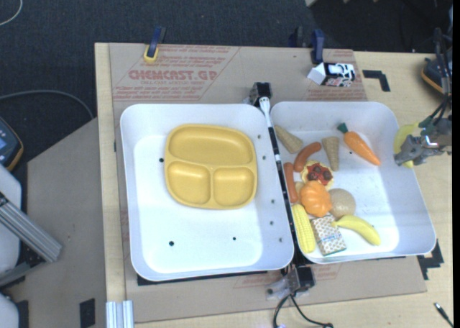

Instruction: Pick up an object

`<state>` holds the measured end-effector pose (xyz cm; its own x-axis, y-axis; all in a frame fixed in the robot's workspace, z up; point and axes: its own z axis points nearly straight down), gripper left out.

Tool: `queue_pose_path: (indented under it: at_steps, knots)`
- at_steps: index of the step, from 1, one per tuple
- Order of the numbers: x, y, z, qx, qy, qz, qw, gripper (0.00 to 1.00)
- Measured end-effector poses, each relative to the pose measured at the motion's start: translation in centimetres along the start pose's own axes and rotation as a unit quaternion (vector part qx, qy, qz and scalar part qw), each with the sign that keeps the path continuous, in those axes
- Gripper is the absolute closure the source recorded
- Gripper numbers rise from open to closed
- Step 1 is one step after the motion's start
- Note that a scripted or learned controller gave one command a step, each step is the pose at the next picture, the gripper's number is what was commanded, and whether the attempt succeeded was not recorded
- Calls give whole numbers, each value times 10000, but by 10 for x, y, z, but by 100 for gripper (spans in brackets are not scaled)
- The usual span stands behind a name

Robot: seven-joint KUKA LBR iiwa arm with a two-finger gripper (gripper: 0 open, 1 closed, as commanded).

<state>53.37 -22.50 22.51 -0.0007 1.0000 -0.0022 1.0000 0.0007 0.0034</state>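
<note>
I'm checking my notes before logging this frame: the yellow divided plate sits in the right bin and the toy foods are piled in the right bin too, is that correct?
Not quite. The camera view shows the yellow divided plate in the left bin, not the right one. The toy foods, such as the carrot and banana, are indeed in the right bin.

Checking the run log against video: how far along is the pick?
Done: nothing looks lifted. The carrot, banana, corn and the other toy food lie in the right bin.
In hand: the claw sits at that bin's right rim, with no item seen in it.
Left: reach in, grasp, lift. The yellow tray sits in the left bin.
</note>
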Motion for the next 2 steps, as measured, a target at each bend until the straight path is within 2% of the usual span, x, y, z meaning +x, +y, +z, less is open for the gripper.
queue_pose_path:
  at_steps: [1,2]
  knots:
    - [58,21,8,21,23,-29,10000,100]
    - [107,38,-6,-4,12,-27,10000,100]
